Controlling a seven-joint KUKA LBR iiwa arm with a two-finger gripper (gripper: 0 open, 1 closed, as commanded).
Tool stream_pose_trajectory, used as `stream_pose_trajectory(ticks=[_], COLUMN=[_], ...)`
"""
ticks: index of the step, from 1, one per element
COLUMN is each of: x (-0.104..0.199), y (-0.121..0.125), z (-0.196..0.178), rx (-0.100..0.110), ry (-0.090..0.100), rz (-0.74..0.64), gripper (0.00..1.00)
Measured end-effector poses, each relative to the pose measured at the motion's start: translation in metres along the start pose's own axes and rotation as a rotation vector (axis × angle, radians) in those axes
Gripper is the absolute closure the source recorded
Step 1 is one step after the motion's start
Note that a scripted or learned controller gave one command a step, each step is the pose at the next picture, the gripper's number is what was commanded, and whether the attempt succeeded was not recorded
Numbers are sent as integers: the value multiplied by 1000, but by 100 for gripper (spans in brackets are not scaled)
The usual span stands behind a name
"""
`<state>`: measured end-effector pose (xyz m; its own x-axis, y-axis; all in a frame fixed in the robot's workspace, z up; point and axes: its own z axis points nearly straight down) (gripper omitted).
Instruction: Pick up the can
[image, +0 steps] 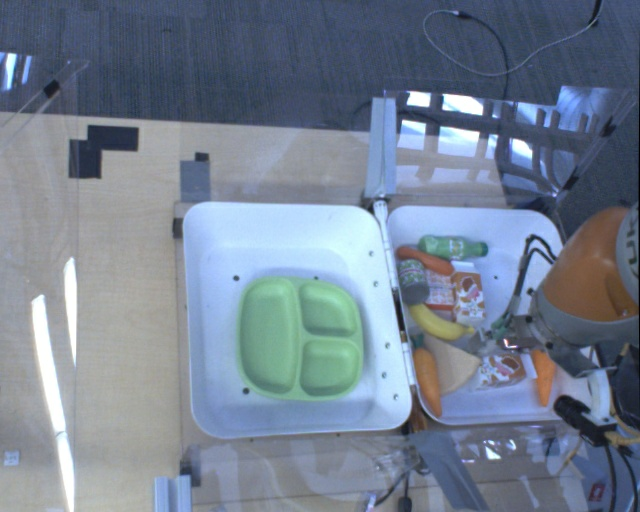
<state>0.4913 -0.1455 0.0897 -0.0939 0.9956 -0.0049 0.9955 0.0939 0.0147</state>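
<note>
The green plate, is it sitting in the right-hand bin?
No, the green plate lies in the left bin, apart from the food items.

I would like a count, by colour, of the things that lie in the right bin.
Green: 1, a bottle
Orange: 3, carrots
Yellow: 1, a banana
Dark grey: 1, the can
Red and white: 2, packets
Tan: 1, a wedge
Total: 9

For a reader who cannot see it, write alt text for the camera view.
A grey and orange robot arm reaches over the right bin, which holds a can, bottle, banana and carrots. The left bin holds a green tray.
</note>
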Motion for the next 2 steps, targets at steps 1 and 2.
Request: stream_pose_trajectory(ticks=[1, 2], x=[1, 1], y=[3, 3], z=[-12, -12], rx=[-7, -7], ry=[0, 0], rz=[-3, -3], gripper=[100, 0])
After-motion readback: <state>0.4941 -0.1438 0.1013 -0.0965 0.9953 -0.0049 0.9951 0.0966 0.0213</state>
